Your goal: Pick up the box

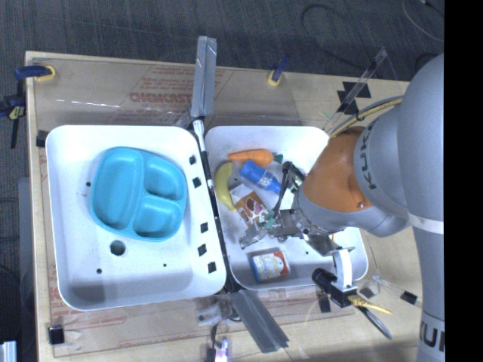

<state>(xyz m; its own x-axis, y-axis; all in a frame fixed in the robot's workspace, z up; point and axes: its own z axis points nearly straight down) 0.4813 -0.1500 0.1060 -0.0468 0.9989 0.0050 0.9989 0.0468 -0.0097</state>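
— Camera view: where's the box [268, 265]?
— Near the right bin's [240, 276] front edge, long axis along that edge.
— And the gripper [266, 227]?
— Above the box; jaw opening can't be told.

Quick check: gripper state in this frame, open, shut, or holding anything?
Gripper: cannot be told; it sits low in the right bin beside the box.

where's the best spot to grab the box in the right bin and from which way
Probably the small box near the right bin's front wall, lying flat, label up. Come straight down and close across its two shorter-spaced sides. It lies apart from the banana and snack packet, so both sides look reachable, though the front wall is near.
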